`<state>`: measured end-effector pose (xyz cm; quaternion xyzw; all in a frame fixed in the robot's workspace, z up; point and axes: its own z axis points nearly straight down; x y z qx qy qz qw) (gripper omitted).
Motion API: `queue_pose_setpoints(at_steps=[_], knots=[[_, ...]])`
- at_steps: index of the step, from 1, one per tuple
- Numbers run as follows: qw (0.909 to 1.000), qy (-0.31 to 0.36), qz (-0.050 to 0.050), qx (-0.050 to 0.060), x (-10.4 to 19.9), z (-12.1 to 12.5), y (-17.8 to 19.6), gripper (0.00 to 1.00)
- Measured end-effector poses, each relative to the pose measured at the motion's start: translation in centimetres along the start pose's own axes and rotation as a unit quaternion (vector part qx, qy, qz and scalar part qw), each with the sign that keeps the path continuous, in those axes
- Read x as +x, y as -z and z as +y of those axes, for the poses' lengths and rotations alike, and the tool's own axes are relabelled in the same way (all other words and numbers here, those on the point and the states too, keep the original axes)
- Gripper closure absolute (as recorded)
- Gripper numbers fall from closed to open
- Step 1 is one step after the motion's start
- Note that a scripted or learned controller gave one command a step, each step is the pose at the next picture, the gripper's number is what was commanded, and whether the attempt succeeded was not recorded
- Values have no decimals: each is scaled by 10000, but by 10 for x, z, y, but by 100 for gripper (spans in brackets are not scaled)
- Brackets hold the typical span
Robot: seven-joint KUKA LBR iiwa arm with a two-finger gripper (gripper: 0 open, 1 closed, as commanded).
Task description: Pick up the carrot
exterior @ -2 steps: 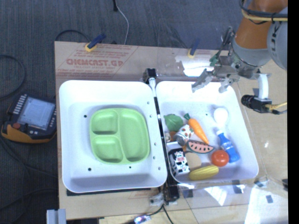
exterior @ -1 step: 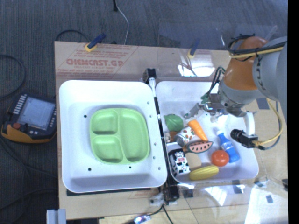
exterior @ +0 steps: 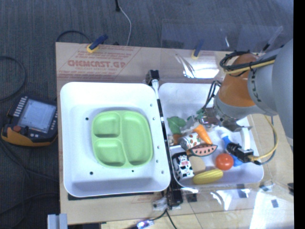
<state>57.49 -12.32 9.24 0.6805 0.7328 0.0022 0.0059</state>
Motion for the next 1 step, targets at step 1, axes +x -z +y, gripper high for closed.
queue_pose_setpoints(at_steps=[1], knots=[[10000,0,2,-26,0,2,11,100]])
